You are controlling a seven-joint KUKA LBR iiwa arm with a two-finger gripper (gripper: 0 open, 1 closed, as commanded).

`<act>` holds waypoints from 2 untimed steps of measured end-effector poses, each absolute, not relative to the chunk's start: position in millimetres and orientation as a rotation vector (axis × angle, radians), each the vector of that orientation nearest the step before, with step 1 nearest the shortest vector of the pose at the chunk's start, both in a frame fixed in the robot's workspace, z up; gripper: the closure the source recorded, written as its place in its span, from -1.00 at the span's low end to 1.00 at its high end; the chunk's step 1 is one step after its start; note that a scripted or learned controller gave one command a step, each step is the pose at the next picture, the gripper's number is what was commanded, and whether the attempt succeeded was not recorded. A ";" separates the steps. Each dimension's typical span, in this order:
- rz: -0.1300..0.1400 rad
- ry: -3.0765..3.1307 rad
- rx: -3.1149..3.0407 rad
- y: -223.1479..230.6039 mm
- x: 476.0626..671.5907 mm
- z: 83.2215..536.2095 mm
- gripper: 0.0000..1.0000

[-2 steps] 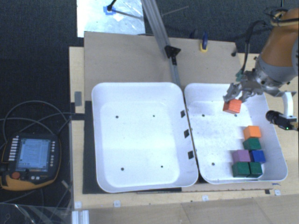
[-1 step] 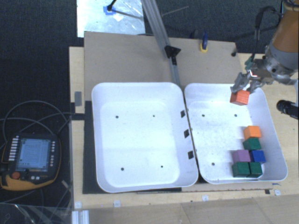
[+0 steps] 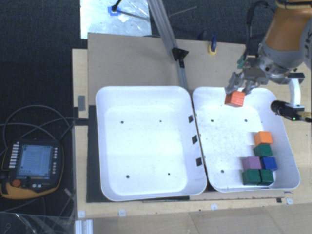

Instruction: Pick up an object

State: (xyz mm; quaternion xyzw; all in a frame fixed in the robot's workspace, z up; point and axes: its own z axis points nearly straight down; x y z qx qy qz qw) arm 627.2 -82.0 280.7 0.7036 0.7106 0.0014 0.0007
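The bench (image 3: pixel 141 57) spreads out on all sides below the gripper (image 3: pixel 240 87), and on it lie the two bins. The left bin (image 3: pixel 105 130) sits well off to the gripper's left; the right bin (image 3: pixel 214 179) lies directly under it, with the gripper over that bin's far rim.

The arm (image 3: pixel 287 28) reaches in from the right. Between its fingers, hanging just below them, is an orange block (image 3: pixel 235 99), so the gripper is closed on it and the block looks lifted above the bin floor. By that reading the pick itself is done; what is left, at most, is to carry the block higher and keep the hold.

Room to move is good. The nearest edges are the far rim of the right bin just behind the gripper and the divide between the bins off to its left. A slanted pole (image 3: pixel 165 26) stands further left and behind, apart from the arm.

The other blocks (image 3: pixel 261 160) are clustered in the near right corner of the right bin, well in front of the gripper and touching one another.
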 end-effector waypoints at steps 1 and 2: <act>0.003 2.235 2.210 -20.8 629.3 275.0 1.00; 0.000 2.233 2.212 24.4 630.9 256.8 1.00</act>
